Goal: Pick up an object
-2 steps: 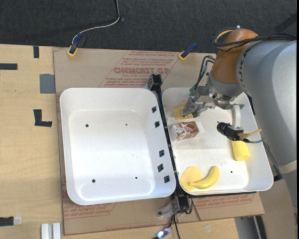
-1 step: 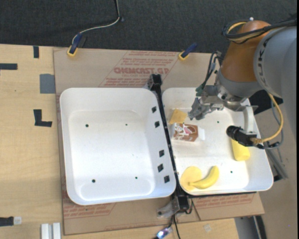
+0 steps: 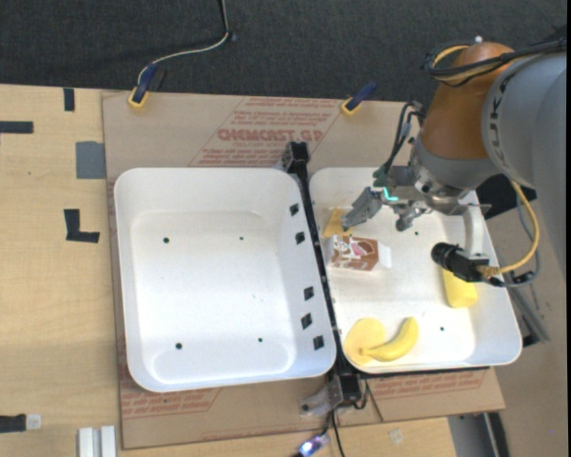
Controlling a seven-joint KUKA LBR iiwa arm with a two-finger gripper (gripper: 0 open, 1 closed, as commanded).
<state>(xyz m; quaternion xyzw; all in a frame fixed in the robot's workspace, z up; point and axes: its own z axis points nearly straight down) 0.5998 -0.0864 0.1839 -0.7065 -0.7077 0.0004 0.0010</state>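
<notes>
Overhead, gripper [image 3: 384, 208] hangs open above right bin's [image 3: 490, 350] uncluttered far edge.

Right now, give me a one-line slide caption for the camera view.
KUKA arm's open gripper hovers over the right bin, above a small packet, with a banana nearer the front.

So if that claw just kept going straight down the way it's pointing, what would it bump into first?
Probably the small brown-and-white packet lying by the right white bin's left wall. The two-finger gripper hangs open just above and to its right, so it might touch the bare bin floor beside it instead; depth is hard to judge.
</notes>
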